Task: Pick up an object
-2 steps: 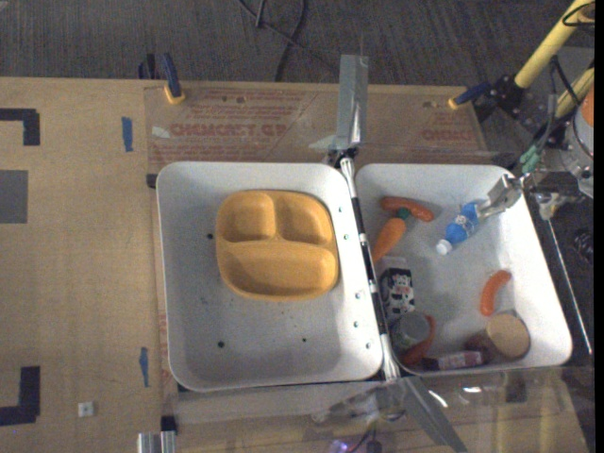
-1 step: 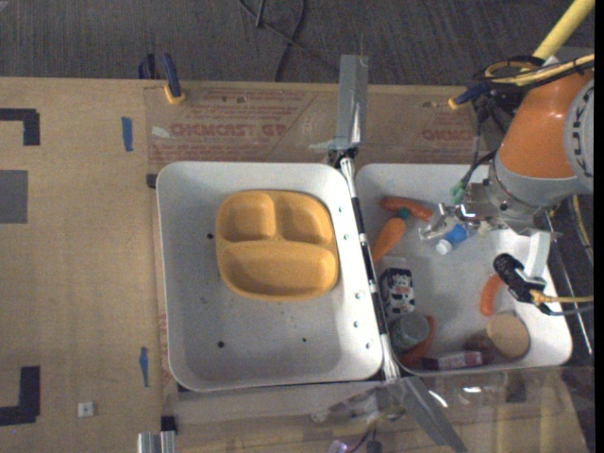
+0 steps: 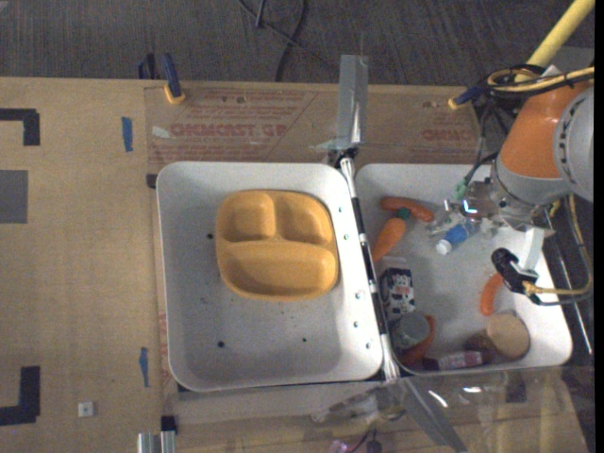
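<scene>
My gripper [image 3: 469, 208] hangs over the upper middle of the right bin [image 3: 557, 333], at the end of the grey arm with the orange band [image 3: 538, 144]. Just below and left of it lies a small white and blue bottle [image 3: 451, 239]; I cannot tell whether the gripper touches it. Two orange carrots lie close by, one [image 3: 408, 208] along the bin's upper part and one [image 3: 388, 237] near its left wall. Lower in the bin are a black-and-white carton [image 3: 399, 291], a grey cup [image 3: 411, 329], a tan round piece [image 3: 508, 335], a pink item [image 3: 461, 358] and an orange sausage shape [image 3: 488, 293].
The left bin [image 3: 189, 338] holds a yellow divided plate [image 3: 276, 243]. A metal divider [image 3: 351, 111] stands between the bins at the back. A black cable end [image 3: 507, 270] dangles from the arm over the right bin. The brown bench top [image 3: 75, 253] spreads to the left.
</scene>
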`<state>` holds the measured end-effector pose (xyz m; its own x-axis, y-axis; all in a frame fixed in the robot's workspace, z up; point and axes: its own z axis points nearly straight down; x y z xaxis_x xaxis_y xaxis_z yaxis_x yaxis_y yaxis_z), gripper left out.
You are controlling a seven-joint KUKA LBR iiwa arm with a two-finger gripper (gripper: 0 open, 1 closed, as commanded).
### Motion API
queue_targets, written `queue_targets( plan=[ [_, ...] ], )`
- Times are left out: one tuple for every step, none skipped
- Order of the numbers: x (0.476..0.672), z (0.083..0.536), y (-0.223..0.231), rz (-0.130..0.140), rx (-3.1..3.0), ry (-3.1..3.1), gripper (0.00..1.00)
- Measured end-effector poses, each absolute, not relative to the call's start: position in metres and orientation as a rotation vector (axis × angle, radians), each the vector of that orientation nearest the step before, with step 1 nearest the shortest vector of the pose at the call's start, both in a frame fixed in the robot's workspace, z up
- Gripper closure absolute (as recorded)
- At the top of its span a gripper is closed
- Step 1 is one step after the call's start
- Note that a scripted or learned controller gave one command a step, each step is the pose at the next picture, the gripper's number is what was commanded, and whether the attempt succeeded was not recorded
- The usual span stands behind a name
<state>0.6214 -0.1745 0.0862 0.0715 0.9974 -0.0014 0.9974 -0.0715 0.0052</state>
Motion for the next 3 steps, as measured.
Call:
queue_targets(
  plan=[
    [0.623,0.098,-0.174,0.010,2.294,2.135,1.00],
    [0.628,0.123,-0.139,0.003,2.333,2.100,1.00],
    [0.631,0.227,-0.083,0.001,2.435,1.982,1.00]
  ],
)
